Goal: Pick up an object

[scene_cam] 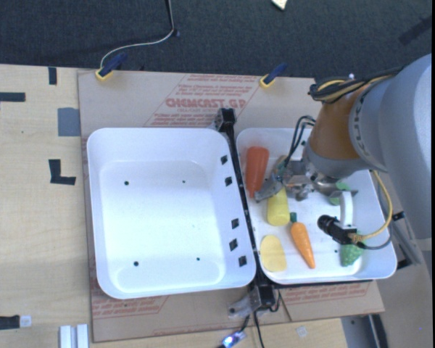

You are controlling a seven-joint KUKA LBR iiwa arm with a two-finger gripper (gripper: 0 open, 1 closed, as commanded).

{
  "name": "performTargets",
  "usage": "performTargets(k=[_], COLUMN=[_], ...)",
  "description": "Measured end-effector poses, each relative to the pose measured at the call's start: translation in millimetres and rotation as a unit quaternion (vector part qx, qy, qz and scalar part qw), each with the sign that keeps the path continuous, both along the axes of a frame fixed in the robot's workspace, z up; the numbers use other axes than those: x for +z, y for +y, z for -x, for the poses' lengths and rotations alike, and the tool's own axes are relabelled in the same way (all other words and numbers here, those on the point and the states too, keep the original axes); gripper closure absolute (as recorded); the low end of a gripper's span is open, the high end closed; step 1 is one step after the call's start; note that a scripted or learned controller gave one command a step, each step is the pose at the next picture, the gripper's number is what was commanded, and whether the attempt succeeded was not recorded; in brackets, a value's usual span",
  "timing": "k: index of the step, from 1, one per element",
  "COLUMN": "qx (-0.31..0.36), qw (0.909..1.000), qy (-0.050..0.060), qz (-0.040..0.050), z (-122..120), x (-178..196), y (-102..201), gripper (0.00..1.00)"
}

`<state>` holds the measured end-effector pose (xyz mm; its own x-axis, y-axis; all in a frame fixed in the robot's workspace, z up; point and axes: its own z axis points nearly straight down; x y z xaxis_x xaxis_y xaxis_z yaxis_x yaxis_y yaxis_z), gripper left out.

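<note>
The right bin holds several toy foods. A long orange-red piece lies by the divider at the bin's far left. A yellow piece sits just below it, with a small orange carrot and a pale yellow piece nearer the front. A green piece rests at the front right. My gripper hangs low over the bin, between the orange-red piece and the yellow piece, right above the yellow one. Nothing can be seen held in it.
The left bin is a wide white tray next to the right one, split from it by a black clipped divider. The grey arm with its orange band covers the right bin's far right side.
</note>
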<state>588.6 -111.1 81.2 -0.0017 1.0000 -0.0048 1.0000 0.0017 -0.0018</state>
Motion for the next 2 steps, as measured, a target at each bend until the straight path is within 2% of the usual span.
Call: performTargets(k=[1, 2], qx=[-0.003, -0.002], qw=[0.9998, 0.9999], qy=[0.018, 0.01], qz=[-0.0047, -0.0009], z=[-46.9, -75.8], x=[0.8, 1.2], y=[7.8, 14.1], gripper=[0.0, 0.0])
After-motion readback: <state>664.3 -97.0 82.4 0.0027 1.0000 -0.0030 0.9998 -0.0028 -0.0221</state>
